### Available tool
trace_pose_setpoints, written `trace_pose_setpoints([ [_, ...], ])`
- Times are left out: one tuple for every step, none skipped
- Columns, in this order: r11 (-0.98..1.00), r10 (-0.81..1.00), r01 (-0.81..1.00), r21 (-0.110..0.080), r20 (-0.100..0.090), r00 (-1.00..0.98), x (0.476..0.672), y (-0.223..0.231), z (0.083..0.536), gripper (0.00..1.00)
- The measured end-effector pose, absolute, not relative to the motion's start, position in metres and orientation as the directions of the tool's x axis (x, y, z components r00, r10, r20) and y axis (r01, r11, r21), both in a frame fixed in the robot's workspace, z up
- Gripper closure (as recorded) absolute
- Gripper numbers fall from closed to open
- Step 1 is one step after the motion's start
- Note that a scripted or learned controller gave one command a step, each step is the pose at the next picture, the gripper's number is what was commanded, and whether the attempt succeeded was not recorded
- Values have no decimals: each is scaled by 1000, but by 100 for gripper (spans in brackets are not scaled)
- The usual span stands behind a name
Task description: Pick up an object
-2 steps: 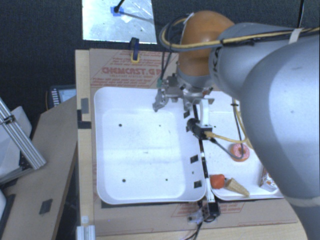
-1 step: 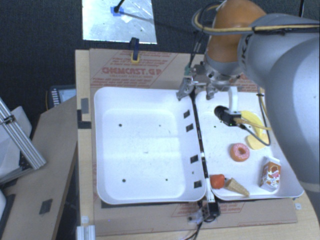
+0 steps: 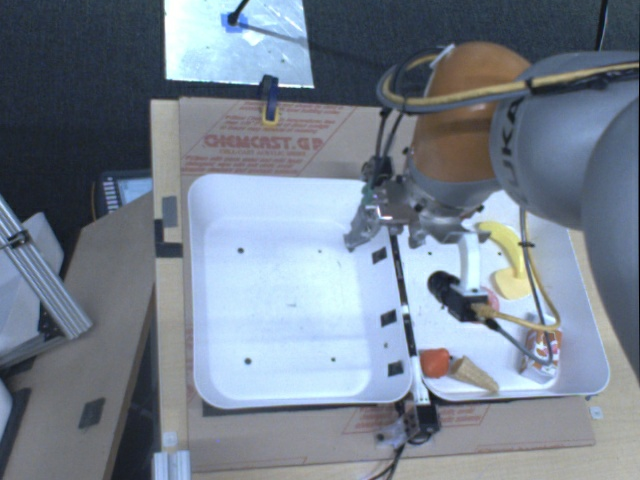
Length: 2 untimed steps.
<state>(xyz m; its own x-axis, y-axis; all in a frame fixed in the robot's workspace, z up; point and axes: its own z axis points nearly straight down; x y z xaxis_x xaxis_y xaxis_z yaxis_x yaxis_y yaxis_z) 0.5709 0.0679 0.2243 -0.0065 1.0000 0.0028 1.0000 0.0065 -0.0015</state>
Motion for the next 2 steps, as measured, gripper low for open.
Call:
trace_pose_setpoints([
  [-3,1000,1000,11,-3,3,634,17,273,0],
  [9,1000,1000,4,3,-9,589,64,308,0],
])
